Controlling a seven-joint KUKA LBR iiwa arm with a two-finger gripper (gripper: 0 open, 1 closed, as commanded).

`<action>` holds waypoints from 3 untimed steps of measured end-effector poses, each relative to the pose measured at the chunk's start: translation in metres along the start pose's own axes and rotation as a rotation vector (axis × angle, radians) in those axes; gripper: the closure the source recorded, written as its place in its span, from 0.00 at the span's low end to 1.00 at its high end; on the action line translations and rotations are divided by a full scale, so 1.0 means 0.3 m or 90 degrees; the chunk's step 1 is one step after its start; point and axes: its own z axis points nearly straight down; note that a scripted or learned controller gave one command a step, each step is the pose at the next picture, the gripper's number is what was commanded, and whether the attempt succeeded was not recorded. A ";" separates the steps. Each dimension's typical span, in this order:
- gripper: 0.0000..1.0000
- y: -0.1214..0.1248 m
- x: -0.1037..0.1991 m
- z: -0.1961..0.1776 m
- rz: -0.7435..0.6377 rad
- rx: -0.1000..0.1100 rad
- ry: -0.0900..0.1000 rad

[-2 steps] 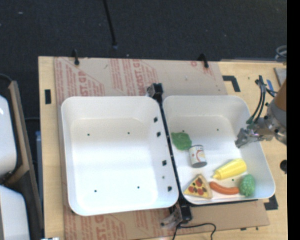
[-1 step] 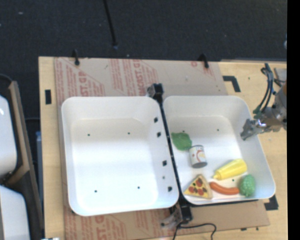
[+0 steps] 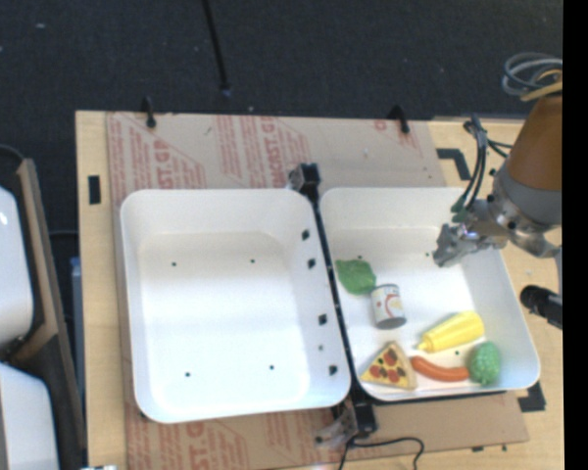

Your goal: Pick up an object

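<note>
**The arm's look**

The arm (image 3: pixel 531 179) has an orange band, rounded, above a grey wrist. Grey and dark cables loop above the orange band and run down beside it. Below the wrist sits a grey metal end effector (image 3: pixel 454 244).

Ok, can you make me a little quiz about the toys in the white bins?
1. True or false: the pizza slice toy lies in the left white bin.
2. Which toy lies closest to the black divider between the bins? A) the flat green leaf toy B) the yellow corn toy C) the bumpy green broccoli toy
3. Fill in: the small grey can lies just below and right of the green ____ toy.

Key: 1 false, it lies in the right white bin. 2 A. 3 leaf.
</note>
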 end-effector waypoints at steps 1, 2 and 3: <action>1.00 0.072 0.164 0.032 0.000 0.000 0.000; 1.00 0.106 0.327 0.001 0.000 -0.001 0.000; 1.00 0.187 0.493 -0.030 0.000 -0.001 0.000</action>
